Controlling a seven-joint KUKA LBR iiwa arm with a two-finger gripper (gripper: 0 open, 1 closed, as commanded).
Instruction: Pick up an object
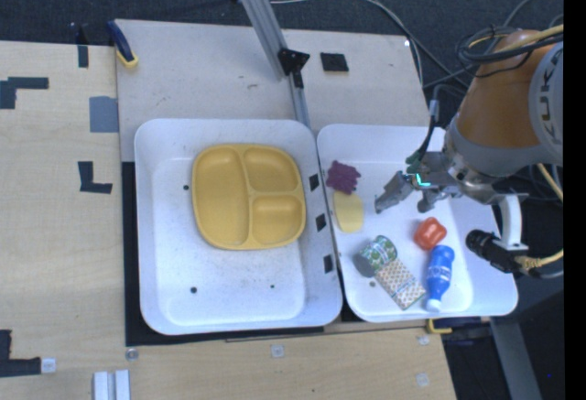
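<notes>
The right bin (pixel 366 140) holds a purple bunch-shaped toy (pixel 342 175), a pale yellow block (pixel 348 211), a green-and-white can lying on its side (pixel 377 253), a speckled tan packet (pixel 399 282), a blue bottle with a white cap (pixel 438 275) and a small orange-red piece (pixel 429 232). My gripper (pixel 409 193) hangs over the middle of this bin, right of the yellow block and above the orange-red piece. Its two dark fingers stand apart with nothing between them.
In the left bin (pixel 151 206) lies a yellow divided plate (pixel 248 195). A metal pole (pixel 261 9) slants down to the bins' shared wall. The grey and orange arm (pixel 502 119) covers the right bin's far right side. Black cables run across the dark floor behind.
</notes>
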